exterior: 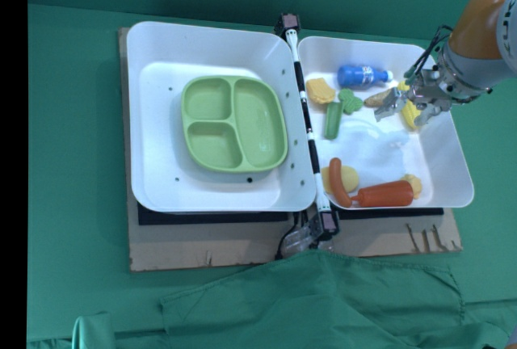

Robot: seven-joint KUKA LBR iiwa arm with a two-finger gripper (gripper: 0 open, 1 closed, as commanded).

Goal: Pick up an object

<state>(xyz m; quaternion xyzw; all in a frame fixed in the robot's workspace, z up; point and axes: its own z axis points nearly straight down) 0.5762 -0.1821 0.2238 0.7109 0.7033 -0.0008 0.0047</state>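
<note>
Toy food lies scattered in the right bin (452, 170): a blue bottle (363, 76), an orange wedge (320, 90), a green vegetable (334, 115), a red sausage (386, 194) and a yellow piece (409, 114). The gripper (412, 103) hangs over that yellow piece at the bin's far right, fingers spread, gripping nothing visible. A green divided plate (234, 123) sits in the left bin (153, 56).

No text legible — none anywhere.

Arm reaches from the right — gripper (413, 103) angled down-left.
</note>
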